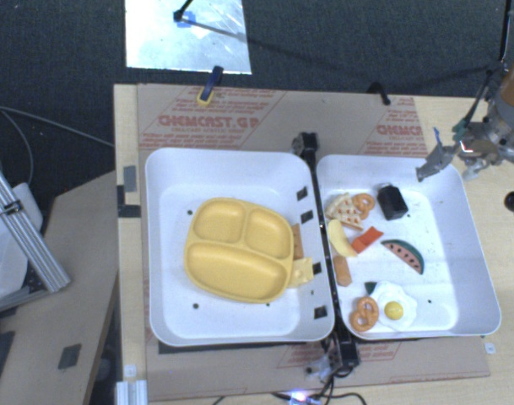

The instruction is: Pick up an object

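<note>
My gripper (pixel 450 167) hovers over the back right corner of the right bin (pixel 472 251), open, with nothing between its fingers. Below and left of it in that bin lie a black block (pixel 392 201), a pretzel and waffle piece (pixel 350 207), an orange stick (pixel 367 238), a pale yellow banana piece (pixel 338 238), a watermelon slice (pixel 403 255), a small sausage (pixel 343 270), a fried egg (pixel 394 308) and a second pretzel (pixel 364 313). The black block is the nearest of them to the gripper.
The left bin (pixel 168 184) holds a yellow divided plate (pixel 240 250). A black divider with clips (pixel 317 226) runs between the bins. A blue and yellow clip (pixel 210 85) lies on the cardboard behind the bins. A metal frame (pixel 20 226) stands at far left.
</note>
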